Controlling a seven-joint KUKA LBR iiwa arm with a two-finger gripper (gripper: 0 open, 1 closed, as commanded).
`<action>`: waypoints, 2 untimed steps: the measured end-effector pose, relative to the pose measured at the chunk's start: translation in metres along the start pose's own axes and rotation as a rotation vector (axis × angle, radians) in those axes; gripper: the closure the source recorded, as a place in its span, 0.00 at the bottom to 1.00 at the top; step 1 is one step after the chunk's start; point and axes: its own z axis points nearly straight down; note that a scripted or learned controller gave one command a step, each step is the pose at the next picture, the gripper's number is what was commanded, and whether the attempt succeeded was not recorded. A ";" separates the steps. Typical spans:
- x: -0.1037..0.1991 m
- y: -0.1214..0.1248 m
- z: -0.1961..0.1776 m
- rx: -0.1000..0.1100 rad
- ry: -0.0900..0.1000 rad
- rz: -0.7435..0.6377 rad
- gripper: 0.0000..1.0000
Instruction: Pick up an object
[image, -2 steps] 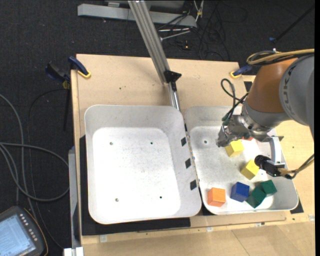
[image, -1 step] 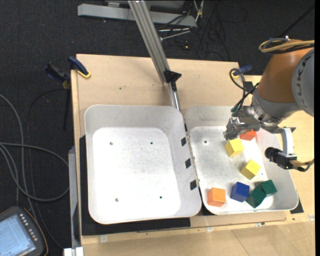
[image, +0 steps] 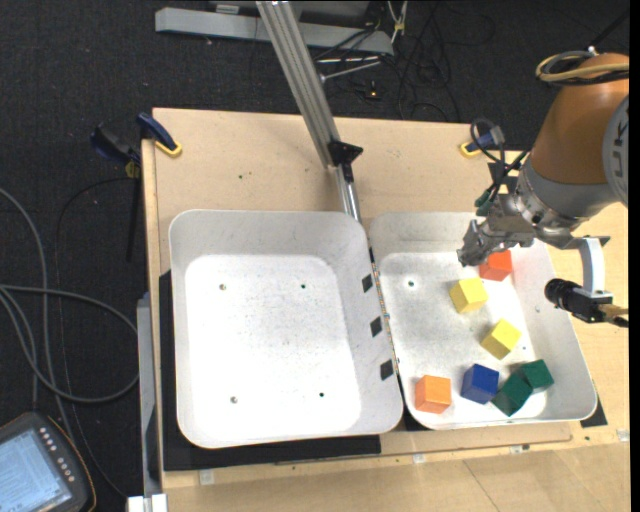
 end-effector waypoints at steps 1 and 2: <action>0.048 -0.024 -0.009 0.007 0.004 -0.006 1.00; 0.090 -0.038 -0.012 0.007 0.004 -0.006 1.00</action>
